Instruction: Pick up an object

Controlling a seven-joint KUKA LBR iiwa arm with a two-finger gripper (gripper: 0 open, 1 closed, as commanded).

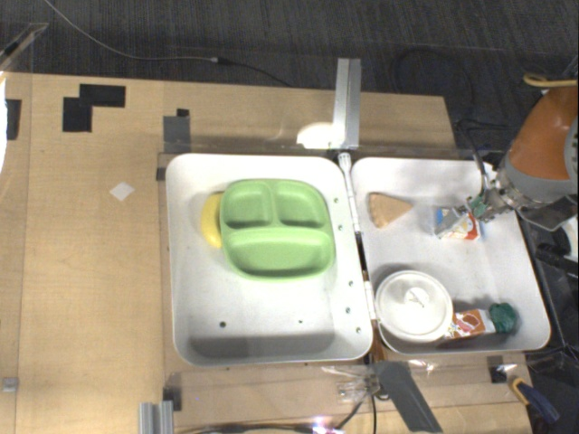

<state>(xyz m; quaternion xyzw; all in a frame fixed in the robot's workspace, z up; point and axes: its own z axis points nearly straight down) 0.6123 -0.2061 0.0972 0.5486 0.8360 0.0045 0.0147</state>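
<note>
Gripper hung at the right bin's far edge, its grip state impossible to tell, with the small carton lying just left of it, long axis pointing back toward it.

And here we are in a robotics lab — no kitchen, despite the tableware. A pale plywood tabletop stands on dark grey carpet, with a thin black cable trailing across the floor. Two shallow white plastic bins sit side by side, held by bare aluminium brackets. Black square markers are stuck to the wood, and the grey arm with its orange band leans in from the right — a test rig.
</note>
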